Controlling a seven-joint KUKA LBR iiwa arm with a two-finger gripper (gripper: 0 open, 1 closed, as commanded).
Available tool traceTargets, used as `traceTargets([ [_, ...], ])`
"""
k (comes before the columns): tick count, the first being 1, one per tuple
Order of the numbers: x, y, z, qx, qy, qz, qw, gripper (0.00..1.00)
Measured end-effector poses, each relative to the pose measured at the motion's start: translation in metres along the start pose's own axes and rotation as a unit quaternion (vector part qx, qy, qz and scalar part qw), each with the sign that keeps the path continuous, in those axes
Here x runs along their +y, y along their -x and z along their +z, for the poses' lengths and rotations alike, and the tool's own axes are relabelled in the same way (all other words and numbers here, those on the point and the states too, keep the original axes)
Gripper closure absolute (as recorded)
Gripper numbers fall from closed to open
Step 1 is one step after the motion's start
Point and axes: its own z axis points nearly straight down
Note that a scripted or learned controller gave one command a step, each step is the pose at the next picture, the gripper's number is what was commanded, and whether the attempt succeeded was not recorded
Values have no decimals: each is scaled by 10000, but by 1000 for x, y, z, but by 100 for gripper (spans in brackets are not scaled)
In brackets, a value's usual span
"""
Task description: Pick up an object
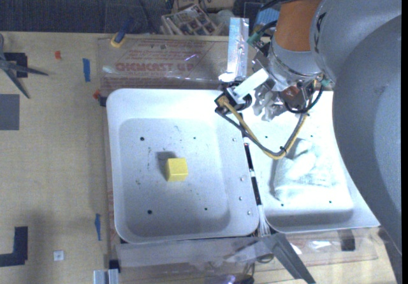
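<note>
While the grey arm (363, 85) with its orange band (306, 14) reaches in from the right, its pincer (271, 107) hangs above the upper part of the right-hand bin (319, 212), close to the seam where the two white bins meet. Whether the pincer is spread or closed cannot be told, since the wrist hardware and cables crowd that spot. A yellow-and-black cable (255, 139) loops down from the wrist over the rim between the bins.

The yellow cube (177, 169) lies on the floor of the left-hand bin (127, 110), near its middle, standing alone with dark specks scattered round it. It sits well apart from the pincer, down and to the left of it in the view, and in the other bin. Nothing touches the cube.

Something pale and crumpled, like clear plastic wrap (303, 171), lies in the right-hand bin below the pincer. Both bins rest on a light wooden table (51, 149), which also bears bits of blue tape (87, 69) and a clear sheet with red lettering (159, 62) beyond the left bin
</note>
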Motion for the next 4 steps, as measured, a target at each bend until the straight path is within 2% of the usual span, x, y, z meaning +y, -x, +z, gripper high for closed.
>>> traceTargets([
  [1,-36,-8,-15,19,4,1518,9884,100],
  [2,-46,-25,-54,19,8,2294,9733,100],
  [3,-44,-25,-64,23,12,2316,9728,100],
  [4,-40,-19,44,-12,-12,2270,9739,100],
])
